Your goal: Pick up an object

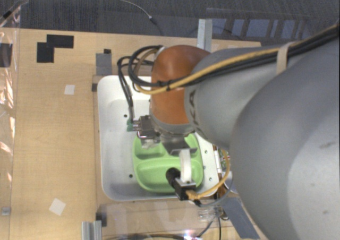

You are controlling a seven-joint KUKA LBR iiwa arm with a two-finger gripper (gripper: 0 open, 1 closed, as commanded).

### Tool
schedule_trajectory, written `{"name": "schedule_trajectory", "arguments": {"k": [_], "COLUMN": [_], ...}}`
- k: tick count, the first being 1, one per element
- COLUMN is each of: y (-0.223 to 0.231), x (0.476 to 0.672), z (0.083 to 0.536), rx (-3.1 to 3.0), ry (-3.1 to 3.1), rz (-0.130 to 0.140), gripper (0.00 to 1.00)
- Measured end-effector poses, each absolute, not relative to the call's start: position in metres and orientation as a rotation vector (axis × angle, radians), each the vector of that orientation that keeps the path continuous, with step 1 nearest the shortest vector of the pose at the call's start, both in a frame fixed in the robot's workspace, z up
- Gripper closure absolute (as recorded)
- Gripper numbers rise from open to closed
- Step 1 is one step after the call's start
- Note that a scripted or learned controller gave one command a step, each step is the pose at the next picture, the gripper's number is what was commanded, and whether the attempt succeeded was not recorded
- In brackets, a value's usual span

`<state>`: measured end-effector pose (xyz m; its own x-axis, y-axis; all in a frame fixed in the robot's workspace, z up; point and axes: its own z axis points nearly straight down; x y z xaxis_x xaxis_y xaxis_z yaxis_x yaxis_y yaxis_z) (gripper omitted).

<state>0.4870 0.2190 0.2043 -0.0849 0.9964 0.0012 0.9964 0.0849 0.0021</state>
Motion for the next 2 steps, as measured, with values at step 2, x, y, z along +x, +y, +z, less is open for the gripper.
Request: {"name": "schedule_trajectory", "arguments": {"k": [2], "y": [0.235], "x": [0.488], "z": [0.258], "rx": [2.340], "ry": [2.095], "rz": [0.008], "gripper": [1.00]}}
